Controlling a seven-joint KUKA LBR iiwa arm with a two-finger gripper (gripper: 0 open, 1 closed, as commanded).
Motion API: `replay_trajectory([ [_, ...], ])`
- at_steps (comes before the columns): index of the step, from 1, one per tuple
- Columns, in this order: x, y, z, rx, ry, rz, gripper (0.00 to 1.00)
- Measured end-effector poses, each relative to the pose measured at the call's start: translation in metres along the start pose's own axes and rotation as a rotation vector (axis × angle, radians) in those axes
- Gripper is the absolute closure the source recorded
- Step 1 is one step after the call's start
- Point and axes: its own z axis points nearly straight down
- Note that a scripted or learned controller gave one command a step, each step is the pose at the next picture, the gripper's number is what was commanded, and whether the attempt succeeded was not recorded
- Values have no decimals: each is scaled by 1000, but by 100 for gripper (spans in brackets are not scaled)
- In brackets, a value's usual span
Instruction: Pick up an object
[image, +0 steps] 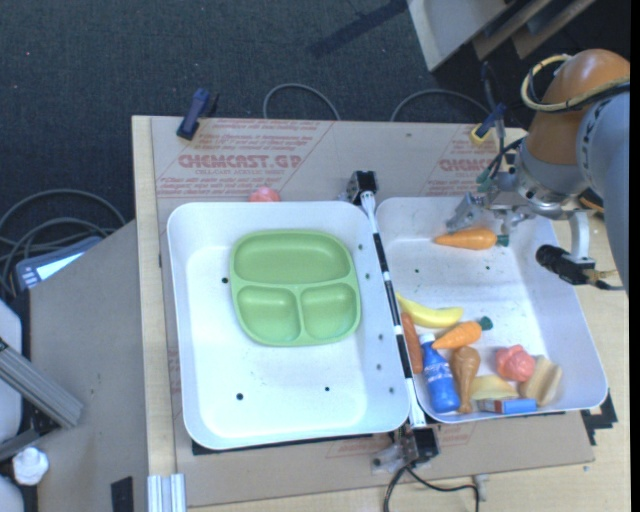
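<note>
Look at the top of the right bin (560, 300): your gripper (484, 222) sits over its far edge, reaching in from the right, with an orange carrot (466, 239) caught between its fingers. The fingers are closed down to the carrot's thickness; the carrot lies roughly level, its tip pointing left, and it appears lifted clear of the bin floor, though you can't be certain of that from this angle.

The other pieces lie heaped at the near end of that same bin, well apart from the gripper. There you see a banana (428, 313), a second carrot (460, 334) just below it, a blue bottle (439, 377) standing beside a tan cone-like piece (467, 369), a red lumpy piece (514, 362), and a beige piece (543, 380) against the near right corner. A thin blue stick (510, 405) lies along the near wall.

The left bin (200, 330) holds a green divided plate (296, 286), set flat toward its far half
</note>
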Motion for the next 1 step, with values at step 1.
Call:
replay_trajectory([
  [1,-7,-58,29,21,13,4,0],
])
